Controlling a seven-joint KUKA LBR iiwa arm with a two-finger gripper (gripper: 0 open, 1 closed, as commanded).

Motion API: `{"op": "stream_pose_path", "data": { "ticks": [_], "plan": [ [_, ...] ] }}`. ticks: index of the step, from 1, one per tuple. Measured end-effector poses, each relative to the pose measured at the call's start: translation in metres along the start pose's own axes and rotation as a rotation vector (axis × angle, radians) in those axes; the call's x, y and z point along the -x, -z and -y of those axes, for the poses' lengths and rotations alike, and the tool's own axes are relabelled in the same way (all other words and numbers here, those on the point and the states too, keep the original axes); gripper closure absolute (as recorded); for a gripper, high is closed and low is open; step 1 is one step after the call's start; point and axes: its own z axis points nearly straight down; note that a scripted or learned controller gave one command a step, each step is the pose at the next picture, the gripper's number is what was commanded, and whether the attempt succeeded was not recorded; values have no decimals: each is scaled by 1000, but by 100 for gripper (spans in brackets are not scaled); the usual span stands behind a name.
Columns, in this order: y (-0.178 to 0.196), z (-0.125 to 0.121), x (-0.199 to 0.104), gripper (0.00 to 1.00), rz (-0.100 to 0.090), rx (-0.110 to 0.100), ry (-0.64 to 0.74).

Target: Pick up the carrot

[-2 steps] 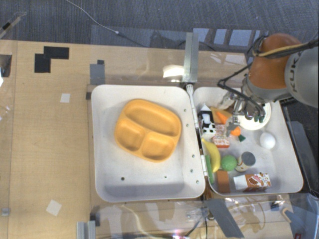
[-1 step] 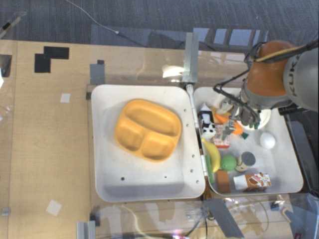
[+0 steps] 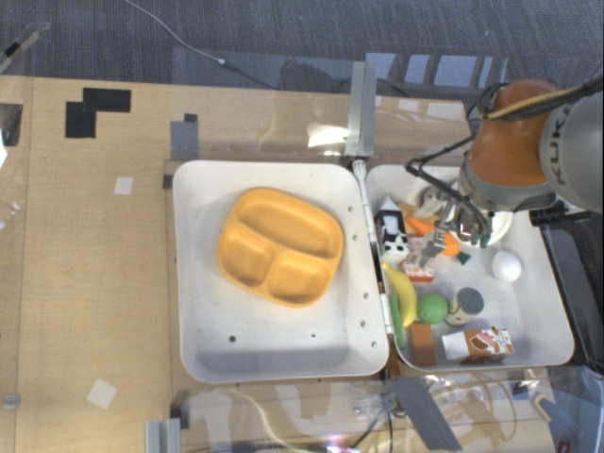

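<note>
One carrot (image 3: 429, 226) lies roughly crosswise in the right bin (image 3: 547, 295) — jaws' state cannot be told.

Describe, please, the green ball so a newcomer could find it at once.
Look in the right-hand shallow white bin, which is crowded with small items. Along its left wall lies a curved yellow banana; the small round green ball sits just right of the banana's lower end. It is the only plain green sphere there.

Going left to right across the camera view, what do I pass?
Yellow divided plate in the left bin → banana → green ball → gripper by the carrot → white ball.
</note>
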Motion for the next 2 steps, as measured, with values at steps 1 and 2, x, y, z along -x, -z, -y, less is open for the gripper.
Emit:
{"op": "stream_pose_path", "data": {
  "ticks": [1,2],
  "plan": [
    [-1,4,-2,0,-8,-3,-166],
    [0,8,-17,0,-1,-3,-387]
  ]
}}
